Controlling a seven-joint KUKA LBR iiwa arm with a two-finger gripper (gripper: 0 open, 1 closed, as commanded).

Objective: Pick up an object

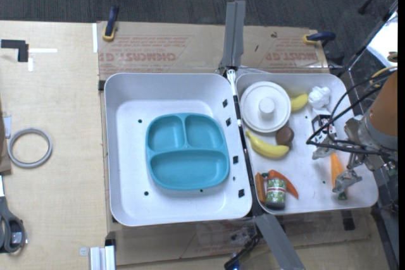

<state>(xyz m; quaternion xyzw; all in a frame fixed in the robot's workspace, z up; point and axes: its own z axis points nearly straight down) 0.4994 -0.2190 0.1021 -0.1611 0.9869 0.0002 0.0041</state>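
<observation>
The gripper (345, 183) is being seen low over the right-hand part of the right bin (316, 208), close to its near rim, and how it is set, or whether anything is being held by it, cannot be told from this slanted view, since thin dark linkages and cables are crossing over it. No particular object is being named by the task; the nearest candidate, an orange carrot-like piece (336, 169), is lying just beside the tool, on its left and slightly farther from the near rim. A miss is being judged the main risk: the piece is slim and lying flat on the white floor, so it could be nudged aside or pressed down rather than enclosed, and the bin wall close by could be struck during a descent. Farther to the left of the tool, a small green-labelled can (276, 192) with red pieces against it, a banana (268, 145) touching a brown rounded item (285, 135), and a white lidded dish (266, 107) are being crowded together, so a reach there could be disturbing several at once. A crumpled white object (319, 97) is lying beyond the tool, towards the far rim. Well apart to the left, a blue divided plate (188, 152) is resting in the left bin (120, 155).
</observation>
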